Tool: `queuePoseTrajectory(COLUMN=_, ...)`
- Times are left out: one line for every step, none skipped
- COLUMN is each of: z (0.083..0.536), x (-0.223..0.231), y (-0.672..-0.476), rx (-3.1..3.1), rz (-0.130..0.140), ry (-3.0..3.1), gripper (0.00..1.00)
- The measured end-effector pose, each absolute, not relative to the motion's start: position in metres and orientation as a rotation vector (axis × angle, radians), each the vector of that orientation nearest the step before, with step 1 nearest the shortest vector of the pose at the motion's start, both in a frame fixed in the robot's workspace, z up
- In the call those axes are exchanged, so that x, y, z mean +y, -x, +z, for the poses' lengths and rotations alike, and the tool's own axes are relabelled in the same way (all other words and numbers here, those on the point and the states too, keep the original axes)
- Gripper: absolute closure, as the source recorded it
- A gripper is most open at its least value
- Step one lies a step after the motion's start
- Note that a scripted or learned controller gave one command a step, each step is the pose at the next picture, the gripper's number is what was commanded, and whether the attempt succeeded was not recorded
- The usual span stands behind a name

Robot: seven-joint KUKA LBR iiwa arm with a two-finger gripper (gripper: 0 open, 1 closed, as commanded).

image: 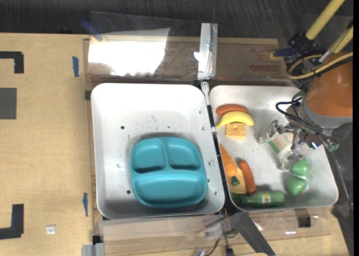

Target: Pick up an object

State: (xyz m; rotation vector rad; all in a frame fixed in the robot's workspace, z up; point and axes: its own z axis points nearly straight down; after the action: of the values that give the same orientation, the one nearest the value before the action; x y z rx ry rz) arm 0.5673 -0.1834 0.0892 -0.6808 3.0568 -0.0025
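Observation:
The right bin (263,95) holds several toy foods. An orange-red piece (231,108), a yellow banana (235,118) and a cheese block (236,131) lie at its back left. A carrot (229,166) and a red sausage (247,175) lie along its left wall, and a green cucumber (263,198) lies at the front. Two green fruits (298,176) sit at the front right. My gripper (286,142) hangs low over the right half of this bin, just behind the green fruits. A small pale green thing (277,144) lies at its tip; whether it is gripped is unclear.
The left bin (112,109) carries a teal divided plate (167,170) in its front half. A clear plastic sheet (134,53) and a metal divider post (207,50) stand behind the bins. Cables and yellow rods (314,30) crowd the back right.

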Motion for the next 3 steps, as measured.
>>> queuePoseTrajectory(z=0.090, x=-0.134, y=-0.540, rx=3.094, rz=-0.004, ry=0.461, gripper=0.00)
queuePoseTrajectory(z=0.089, x=-0.146, y=-0.601, rx=3.075, rz=-0.005, ry=0.571, gripper=0.00)
queuePoseTrajectory(z=0.090, x=-0.098, y=-0.576, rx=3.069, rz=-0.006, ry=0.614, gripper=0.00)
